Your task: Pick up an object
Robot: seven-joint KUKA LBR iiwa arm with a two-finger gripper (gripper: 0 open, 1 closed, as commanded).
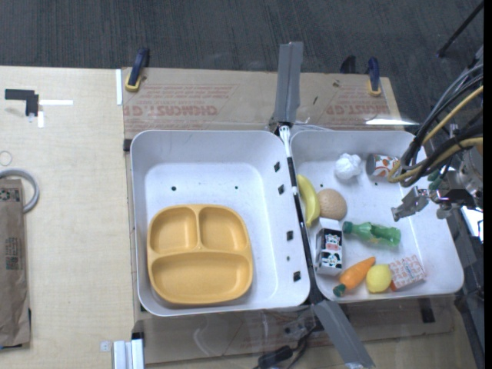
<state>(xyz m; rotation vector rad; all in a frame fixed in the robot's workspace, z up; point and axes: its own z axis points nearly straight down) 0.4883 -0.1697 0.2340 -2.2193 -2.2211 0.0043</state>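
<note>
At the right edge of the right bin: we see the gripper (407, 206) hanging low over the bin's right side, arm coming in from the right with cables looped above it.
Arm pose: wrist roughly level, metal tip pointing left toward the bin's middle; nothing seen between the tips.
Fingers: we cannot tell if they are spread or closed; too small and cluttered.
Right bin (430, 279): shallow, white, smooth plastic, rounded corners.
Objects in it, all lying loose:
- banana (308, 198): yellow, curved, against the left wall.
- round tan ball (332, 204): matte, touching the banana.
- white crumpled lump (348, 166): near the back.
- small can (382, 165): printed label, just beside the cables.
- green bottle (373, 232): glossy, lying on its side, nearest the gripper.
- black-and-white carton (330, 251): boxy, left of centre.
- carrot (354, 274): orange, tapered.
- lemon (378, 278): yellow, touching the carrot.
- pink patterned packet (407, 270): flat, just beside the lemon.
Left bin (154, 160): same white shell, holds a yellow divided plate (200, 252), three compartments, matte plastic.
Bench (61, 144): pale wood.
</note>
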